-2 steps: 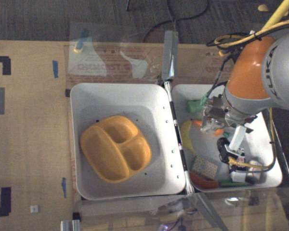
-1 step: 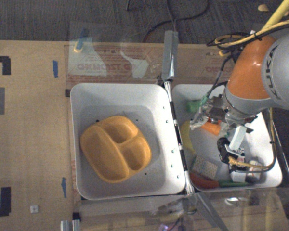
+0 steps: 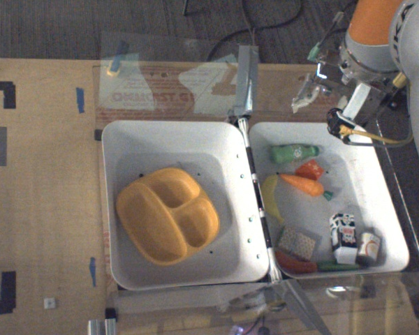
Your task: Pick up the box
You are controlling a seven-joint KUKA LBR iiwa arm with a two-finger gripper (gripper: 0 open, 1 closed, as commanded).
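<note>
Approach step: the arm is high at the back of the right bin, the box not yet touched.

In the camera view, the gripper (image 3: pixel 320 82) hangs over the far rim of the right bin (image 3: pixel 391 208), above the tabletop (image 3: pixel 42 187), and nothing is between its jaws; if they are apart or together I cannot tell. The box (image 3: pixel 343 236), white with black patches like a small milk carton, lies at the near right part of this bin, just beside a small cup (image 3: pixel 368 246) and near a green stick (image 3: pixel 335 264) and a speckled sponge (image 3: pixel 297 243). A carrot (image 3: pixel 304 184) and a green bottle (image 3: pixel 293 152) lie between the gripper and the box. The left bin (image 3: pixel 119 145) holds an orange tray (image 3: pixel 167 215). In my judgement the next move calls for travel toward the near right corner, then a descent straight on the box, with care not to catch the cup.
</note>
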